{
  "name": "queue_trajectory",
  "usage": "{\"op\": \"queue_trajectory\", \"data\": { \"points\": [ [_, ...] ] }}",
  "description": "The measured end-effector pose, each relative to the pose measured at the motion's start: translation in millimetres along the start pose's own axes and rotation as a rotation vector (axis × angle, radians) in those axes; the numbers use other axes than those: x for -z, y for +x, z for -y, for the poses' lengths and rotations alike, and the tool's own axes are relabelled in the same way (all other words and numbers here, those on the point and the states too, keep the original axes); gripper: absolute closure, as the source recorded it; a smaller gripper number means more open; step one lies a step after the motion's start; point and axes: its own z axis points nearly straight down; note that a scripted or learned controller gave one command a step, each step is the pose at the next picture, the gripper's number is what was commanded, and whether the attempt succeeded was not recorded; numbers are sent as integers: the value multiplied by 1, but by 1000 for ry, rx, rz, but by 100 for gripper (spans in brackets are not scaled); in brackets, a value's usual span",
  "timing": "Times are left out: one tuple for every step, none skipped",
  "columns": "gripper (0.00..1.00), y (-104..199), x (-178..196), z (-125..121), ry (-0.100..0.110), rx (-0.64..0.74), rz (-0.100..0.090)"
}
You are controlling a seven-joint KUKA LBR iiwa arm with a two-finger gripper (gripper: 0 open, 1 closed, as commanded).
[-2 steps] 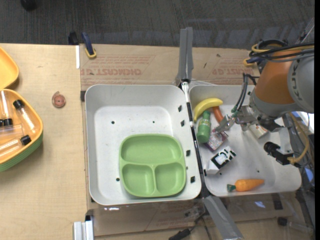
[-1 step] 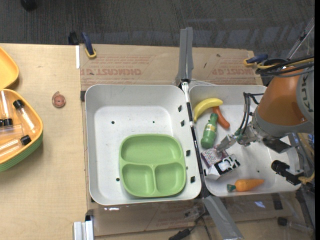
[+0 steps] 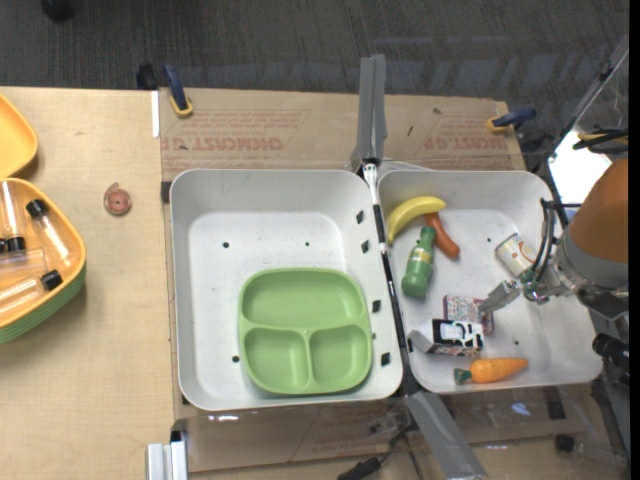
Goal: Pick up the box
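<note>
The box [image 3: 457, 328], small, with black, white and pink print, lies in the right bin [image 3: 480, 196] near its front left. My gripper [image 3: 500, 299] hangs low over the bin just right of the box, its tip close to the box's upper right corner; I cannot tell whether they touch. The grey arm with its orange band [image 3: 608, 218] comes in from the right edge.
Sharing the right bin are a banana [image 3: 413, 212], a green bottle [image 3: 420, 263], a small red-orange piece [image 3: 445, 238], a carrot [image 3: 490, 370] by the front wall and a white item [image 3: 510, 252] behind the gripper. In the left bin [image 3: 200, 268] rests a green divided plate [image 3: 305, 330].
</note>
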Motion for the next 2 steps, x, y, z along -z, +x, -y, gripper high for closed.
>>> {"op": "queue_trajectory", "data": {
  "points": [
    [0,57,3,-15,8,23,-8],
    [0,84,0,0,-2,-57,0]
  ]
}}
